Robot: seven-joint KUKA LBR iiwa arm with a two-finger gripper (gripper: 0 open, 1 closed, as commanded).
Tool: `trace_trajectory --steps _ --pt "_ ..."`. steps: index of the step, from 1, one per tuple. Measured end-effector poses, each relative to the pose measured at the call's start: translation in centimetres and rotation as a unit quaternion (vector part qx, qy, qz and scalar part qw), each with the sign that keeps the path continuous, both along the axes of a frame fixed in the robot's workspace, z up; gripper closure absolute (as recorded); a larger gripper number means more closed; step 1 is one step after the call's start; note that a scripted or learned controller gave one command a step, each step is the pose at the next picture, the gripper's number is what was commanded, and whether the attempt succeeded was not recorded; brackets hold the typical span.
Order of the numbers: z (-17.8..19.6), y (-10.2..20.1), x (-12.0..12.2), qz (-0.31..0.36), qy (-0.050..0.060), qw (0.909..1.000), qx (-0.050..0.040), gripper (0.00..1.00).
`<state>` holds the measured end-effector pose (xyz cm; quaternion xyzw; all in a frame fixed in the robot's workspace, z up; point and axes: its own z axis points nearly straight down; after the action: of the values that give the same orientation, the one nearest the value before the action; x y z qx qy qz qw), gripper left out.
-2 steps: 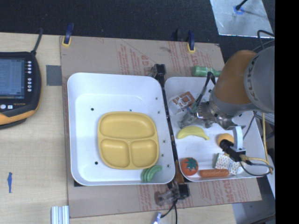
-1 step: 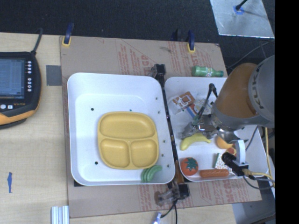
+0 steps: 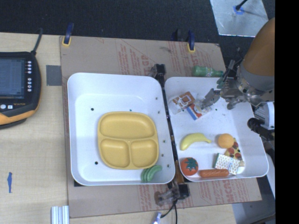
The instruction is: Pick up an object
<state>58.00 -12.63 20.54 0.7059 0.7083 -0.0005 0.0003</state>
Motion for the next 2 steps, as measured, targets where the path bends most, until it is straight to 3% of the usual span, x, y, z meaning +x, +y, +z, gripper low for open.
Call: trace_trajectory --steps 1,2 --pt "-5.6 -5.5 -6.2 0.0 0.002 1.0 0.0003 0.0" --pt "-11.4 -6.4 -6.3 0.001 0.002 1.0 0.0007 0.0"
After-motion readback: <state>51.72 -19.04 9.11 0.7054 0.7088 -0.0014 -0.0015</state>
